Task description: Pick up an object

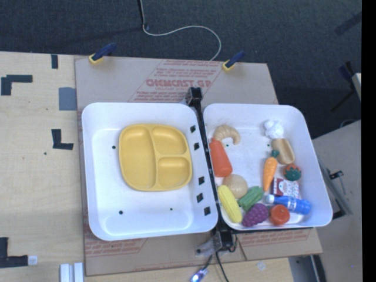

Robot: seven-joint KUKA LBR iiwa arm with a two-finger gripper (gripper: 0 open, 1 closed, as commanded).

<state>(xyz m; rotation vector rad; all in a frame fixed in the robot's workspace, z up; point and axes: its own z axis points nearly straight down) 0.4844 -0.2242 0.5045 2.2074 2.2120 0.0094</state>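
1. The left shallow white plastic bin [100,216] holds a yellow three-compartment plastic plate [155,157].
2. The right white bin [252,117] holds toy foods: a croissant [227,134], an orange carrot [269,173], yellow corn [230,203] and purple grapes [256,214].
3. The jaws' state cannot be told.

The pose of the grey KUKA arm and the state of its two fingers cannot be told here.
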